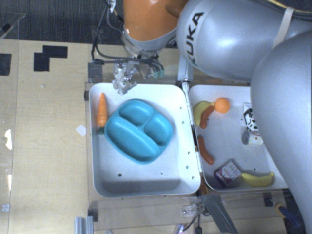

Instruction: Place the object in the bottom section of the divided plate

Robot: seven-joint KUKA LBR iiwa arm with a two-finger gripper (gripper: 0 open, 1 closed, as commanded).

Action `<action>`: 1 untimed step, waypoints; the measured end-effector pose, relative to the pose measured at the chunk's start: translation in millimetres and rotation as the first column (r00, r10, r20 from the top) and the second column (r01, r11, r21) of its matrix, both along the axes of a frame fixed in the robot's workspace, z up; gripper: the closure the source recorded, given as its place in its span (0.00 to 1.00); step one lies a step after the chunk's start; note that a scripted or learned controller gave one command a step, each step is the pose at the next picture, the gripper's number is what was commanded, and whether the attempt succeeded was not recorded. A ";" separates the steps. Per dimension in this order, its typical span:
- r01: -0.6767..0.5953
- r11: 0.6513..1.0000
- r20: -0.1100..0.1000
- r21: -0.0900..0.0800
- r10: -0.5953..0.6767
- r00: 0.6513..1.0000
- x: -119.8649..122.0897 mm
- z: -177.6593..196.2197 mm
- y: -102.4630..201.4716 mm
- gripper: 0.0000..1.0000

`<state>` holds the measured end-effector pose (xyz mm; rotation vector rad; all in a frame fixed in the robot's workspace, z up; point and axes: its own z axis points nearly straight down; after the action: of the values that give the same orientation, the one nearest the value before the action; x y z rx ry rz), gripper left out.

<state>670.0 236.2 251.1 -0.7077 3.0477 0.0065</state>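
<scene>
Carrot (101, 110) is the item nearest the work and, in your inspector's judgement, the likely object of this task; the task line does not name it. It lies in the left bin (141, 185), along the left wall, touching or just beside the left edge of the blue divided plate (140, 129). It rests on the bin floor, not in any compartment.

The plate sits tilted in the bin. You will see two smaller sections toward the upper right and one long section along the lower left; that long one reads as the bottom section. All three hold nothing.

The claw (125, 81) hangs over the top rim of the left bin, just above the carrot's upper end and apart from it. Whether it is spread or pressed together cannot be told from this view; nothing is seen pinched in it.

Step in hand, as judged: approach for the pick. The placing has not begun.

The next move calls for you to bring the claw down over the carrot's middle, aligned across its narrow width. Note the risk: the carrot lies tight between bin wall and plate edge, leaving little room.

The right bin (234, 182) holds a banana (258, 179), sausages and other items.
</scene>
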 end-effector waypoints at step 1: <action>-0.299 0.954 0.002 -0.003 0.299 0.954 0.0 -0.2 0.4 1.00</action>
<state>670.0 236.5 250.9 -1.1605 2.9041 0.0044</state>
